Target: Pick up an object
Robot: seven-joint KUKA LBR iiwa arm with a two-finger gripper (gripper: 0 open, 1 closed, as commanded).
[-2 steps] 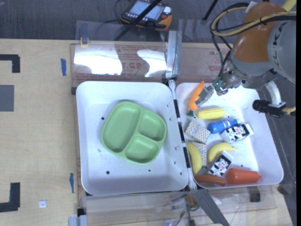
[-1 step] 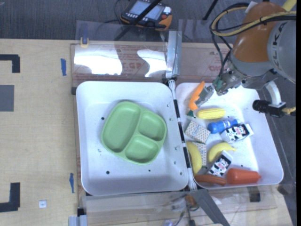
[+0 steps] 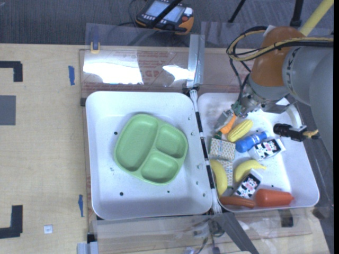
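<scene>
The big grey arm (image 3: 312,75) comes in from the right. Its orange band (image 3: 275,62) sits above the wrist. The arm bends down, and the end effector (image 3: 241,109) points low at its tip.

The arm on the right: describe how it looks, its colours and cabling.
The arm is a thick rounded grey body with an orange band above the wrist. Black and yellow cables loop beside that band. The end effector is small, metallic and dark, too blurred for finer detail.
</scene>
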